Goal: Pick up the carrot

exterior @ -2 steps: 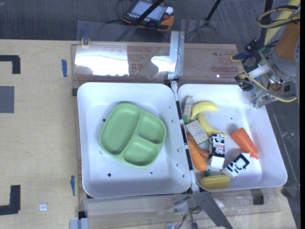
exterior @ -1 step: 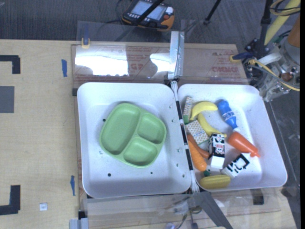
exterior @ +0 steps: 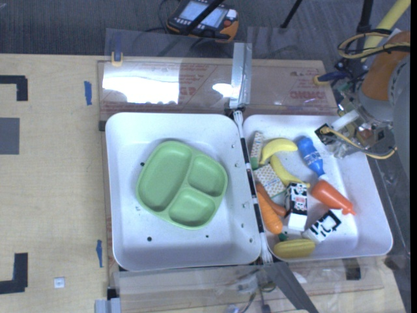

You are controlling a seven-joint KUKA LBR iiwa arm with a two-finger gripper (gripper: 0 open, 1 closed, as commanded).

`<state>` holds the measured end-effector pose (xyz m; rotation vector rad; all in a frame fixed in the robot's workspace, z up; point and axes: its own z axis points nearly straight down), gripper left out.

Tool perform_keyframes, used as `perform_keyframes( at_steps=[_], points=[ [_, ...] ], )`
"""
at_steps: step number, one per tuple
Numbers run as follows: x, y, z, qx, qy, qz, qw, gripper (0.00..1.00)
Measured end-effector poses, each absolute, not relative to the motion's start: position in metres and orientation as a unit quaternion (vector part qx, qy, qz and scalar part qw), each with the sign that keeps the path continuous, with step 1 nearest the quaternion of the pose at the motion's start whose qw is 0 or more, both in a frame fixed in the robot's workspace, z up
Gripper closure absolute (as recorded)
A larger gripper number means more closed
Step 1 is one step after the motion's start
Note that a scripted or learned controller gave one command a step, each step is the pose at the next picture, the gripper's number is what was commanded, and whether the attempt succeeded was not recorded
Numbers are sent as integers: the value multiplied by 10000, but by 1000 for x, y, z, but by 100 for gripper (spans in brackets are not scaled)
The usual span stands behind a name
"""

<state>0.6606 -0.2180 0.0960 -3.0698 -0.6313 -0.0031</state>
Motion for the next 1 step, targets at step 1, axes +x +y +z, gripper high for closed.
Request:
perform_keyframes(
  at_steps=[1],
  points=[
    [654,-215,87,-9948,-1021,-18,26,100]
  ],
)
